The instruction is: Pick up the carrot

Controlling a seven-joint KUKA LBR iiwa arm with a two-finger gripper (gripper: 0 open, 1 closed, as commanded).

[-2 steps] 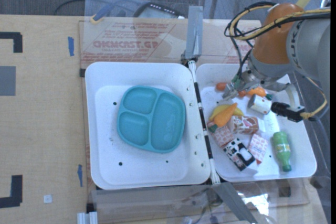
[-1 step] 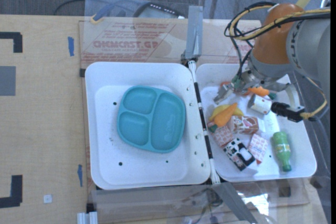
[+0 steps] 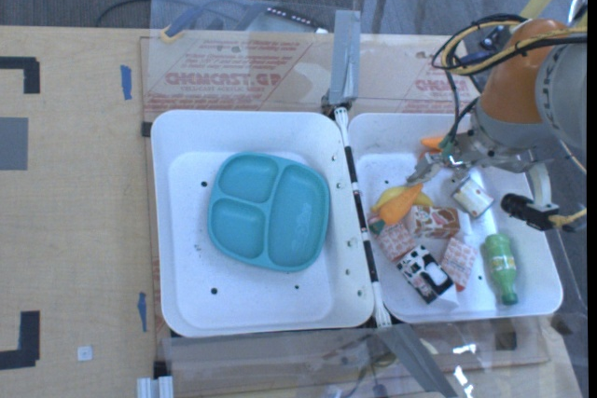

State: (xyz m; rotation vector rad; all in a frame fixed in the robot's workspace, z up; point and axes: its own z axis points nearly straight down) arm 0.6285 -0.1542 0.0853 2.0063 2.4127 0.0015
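Pincer (image 3: 437,165) low in right bin (image 3: 541,305), can't tell if tips apart or together. Carrot (image 3: 395,207) just below it, beside yellow toy (image 3: 403,195). Green bottle (image 3: 501,267) near bin's right side. Blue plate (image 3: 270,212) in left bin (image 3: 177,200).

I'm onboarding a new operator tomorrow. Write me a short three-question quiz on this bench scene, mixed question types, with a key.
1. True or false: the blue divided plate lies in the left bin.
2. Multiple choice: the green bottle lies in the right bin at its A) far left corner, B) near right side, C) centre.
3. Fill in: the gripper hovers over the ____ bin, beside the carrot.

Key: 1 true; 2 B; 3 right.
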